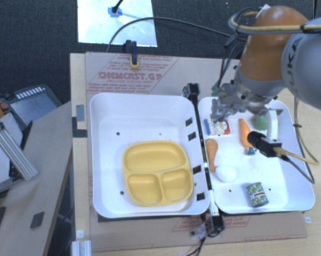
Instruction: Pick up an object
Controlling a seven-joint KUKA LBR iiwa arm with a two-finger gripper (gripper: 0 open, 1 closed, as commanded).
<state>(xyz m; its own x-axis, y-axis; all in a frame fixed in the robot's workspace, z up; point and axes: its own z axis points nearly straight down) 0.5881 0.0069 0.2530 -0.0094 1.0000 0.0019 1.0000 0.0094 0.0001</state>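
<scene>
Pincer: lowered into the rear left part of the right bin, hanging from the grey arm with its orange band; whether it is spread or pressed together cannot be told, the tips being small and blurred against the clutter under them.

Right bin, contents:
- small flat packet with blue and red print, directly beneath the pincer, near the bin's left wall;
- carrot-shaped orange piece, lying lengthwise just in front of the packet;
- white egg-like object, just beside the thick end of that orange piece;
- second orange piece, to the right of the pincer;
- green object, partly hidden by the arm;
- small green-labelled can, lying on its side near the front, well apart from the rest.

Left bin, contents:
- yellow compartment tray, three sections, lying flat toward the front right.

Black divider strip runs between the two bins.
</scene>
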